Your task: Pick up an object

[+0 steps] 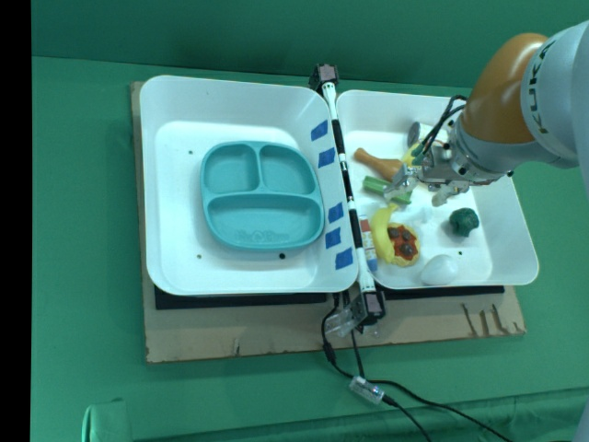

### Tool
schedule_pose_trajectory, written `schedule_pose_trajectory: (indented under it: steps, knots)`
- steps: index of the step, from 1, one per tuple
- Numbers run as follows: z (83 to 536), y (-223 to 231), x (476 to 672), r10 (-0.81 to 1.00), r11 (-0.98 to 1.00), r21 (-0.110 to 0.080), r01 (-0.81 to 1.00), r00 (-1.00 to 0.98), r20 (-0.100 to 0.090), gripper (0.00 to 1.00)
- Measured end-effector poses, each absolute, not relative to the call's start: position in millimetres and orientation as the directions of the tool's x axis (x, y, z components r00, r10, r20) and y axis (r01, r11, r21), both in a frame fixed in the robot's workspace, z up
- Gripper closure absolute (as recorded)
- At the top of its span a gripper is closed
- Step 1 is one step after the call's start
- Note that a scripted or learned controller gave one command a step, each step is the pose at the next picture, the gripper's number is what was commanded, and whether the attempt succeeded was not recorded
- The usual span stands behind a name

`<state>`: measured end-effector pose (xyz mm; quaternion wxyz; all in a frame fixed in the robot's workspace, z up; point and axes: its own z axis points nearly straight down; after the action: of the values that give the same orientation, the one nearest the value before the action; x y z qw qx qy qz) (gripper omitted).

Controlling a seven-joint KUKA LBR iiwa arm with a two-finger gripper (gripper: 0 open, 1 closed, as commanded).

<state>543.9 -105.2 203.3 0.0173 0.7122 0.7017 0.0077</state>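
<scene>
My gripper [416,180] hangs low over the middle of the right bin [515,247], its body masking whatever lies directly beneath. Just left of it lie a brown-and-orange drumstick-shaped toy [376,161] and a small green piece [374,187], the green piece close to the gripper's tip. In front of the gripper rests a yellow taco-like toy with red filling [400,243]. A dark green broccoli toy [464,220] lies to the right, and a white egg shape [439,268] sits by the bin's near wall. A grey round item [416,133] peeks out behind the wrist.
The left bin [175,247] holds a teal divided plate [262,196]. A divider strip with blue tape marks [342,201] runs between the bins. Cables [368,389] trail off the cardboard base at the front. The arm's orange band [502,72] looms over the right bin's far corner.
</scene>
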Motion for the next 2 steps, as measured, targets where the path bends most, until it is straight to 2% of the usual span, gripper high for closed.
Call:
schedule_pose_trajectory:
  steps: [1, 2]
  knots:
    - [188, -160, 472.7, 1.0, -0.009, 0.027, 1.0, 0.009, -0.011, 0.0]
    - [188, -120, 553.4, 1.0, -0.006, 0.023, 1.0, 0.006, -0.009, 0.0]
